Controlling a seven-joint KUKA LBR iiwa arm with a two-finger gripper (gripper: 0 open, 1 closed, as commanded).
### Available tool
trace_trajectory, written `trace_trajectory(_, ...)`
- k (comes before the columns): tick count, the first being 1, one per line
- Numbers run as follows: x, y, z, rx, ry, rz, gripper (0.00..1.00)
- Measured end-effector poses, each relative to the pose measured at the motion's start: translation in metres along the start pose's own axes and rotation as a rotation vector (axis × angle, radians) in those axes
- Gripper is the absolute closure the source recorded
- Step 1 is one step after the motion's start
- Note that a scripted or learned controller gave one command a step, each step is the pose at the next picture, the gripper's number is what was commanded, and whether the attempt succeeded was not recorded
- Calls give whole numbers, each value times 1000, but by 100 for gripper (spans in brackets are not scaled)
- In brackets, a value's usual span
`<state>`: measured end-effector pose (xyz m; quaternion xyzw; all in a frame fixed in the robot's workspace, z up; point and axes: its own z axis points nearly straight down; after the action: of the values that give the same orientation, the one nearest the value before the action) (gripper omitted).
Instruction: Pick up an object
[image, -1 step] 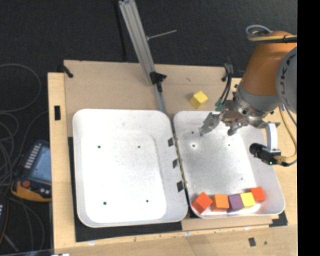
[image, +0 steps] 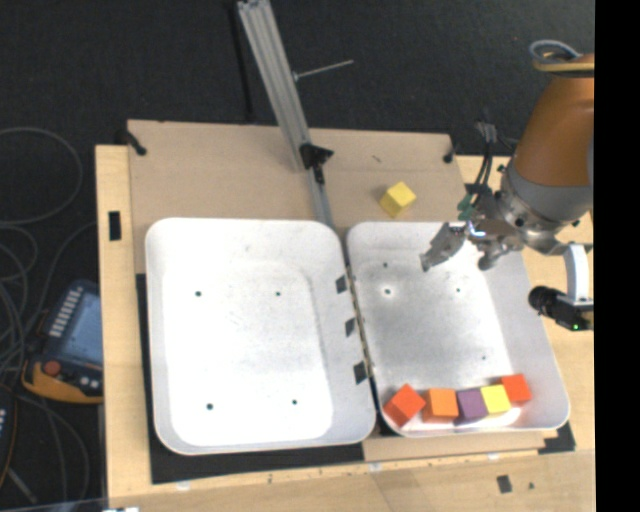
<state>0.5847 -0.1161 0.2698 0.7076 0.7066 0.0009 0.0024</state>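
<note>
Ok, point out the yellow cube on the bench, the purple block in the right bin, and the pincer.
yellow cube (image: 397, 198), camera view, on its top face.
purple block (image: 470, 404), camera view, on its top face.
pincer (image: 461, 250), camera view, midway between its fingertips.

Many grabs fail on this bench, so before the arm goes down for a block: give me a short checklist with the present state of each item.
1. Targets present: ok. Five small cubes line the right white bin's near edge: red-orange cube, orange cube, purple cube, yellow cube, red cube.
2. Pincer above the cubes: not ok; it hangs over the bin's far end.
3. Pincer free of load: ok; nothing sits between its fingers.
4. Room around a cube: not ok; the row looks packed side by side against the rim.
5. Stray yellow cube inside a bin: not ok; it lies on the board behind.
</note>
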Motion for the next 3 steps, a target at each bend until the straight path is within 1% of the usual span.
trace_trajectory(1, 60, -36, 60, 12, 5, -7, 0)
trace_trajectory(2, 32, -94, 58, 6, 0, 3, 0)
trace_trajectory(3, 71, -98, 73, 5, 3, -6, 0)
